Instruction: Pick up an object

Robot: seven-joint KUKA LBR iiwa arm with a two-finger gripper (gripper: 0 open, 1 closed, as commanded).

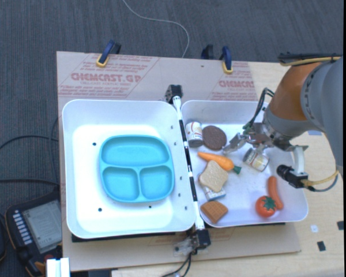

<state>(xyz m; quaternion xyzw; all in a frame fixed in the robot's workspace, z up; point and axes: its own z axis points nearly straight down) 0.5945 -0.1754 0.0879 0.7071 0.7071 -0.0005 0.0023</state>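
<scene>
1. The bench carries two white bins. The left bin holds a blue divided tray. The right bin holds all the toy food, so my pick has to come from there.

2. The arm reaches in from the right, and its wrist hangs low over the upper middle of the right bin. The gripper points left and down. I read the fingers as parted, with nothing between them.

3. Candidates, larger first:
   - bread slice
   - carrot
   - tomato, touching a sausage
   - brown patty, beside a can at the bin's left wall
   - cracker near the front
   - small jar, lying tilted just below the gripper

4. Judgement: the jar is nearest, so I take it as the thing to pick. It sits apart from its neighbours, which helps.

5. To do it well, I would centre the fingers over the jar's body and straddle its narrow width rather than its length. I would descend straight and not close until it sits fully between them.

6. Risk: the jar looks smooth and round, so an off-centre close could squirt it toward the sausage.
</scene>
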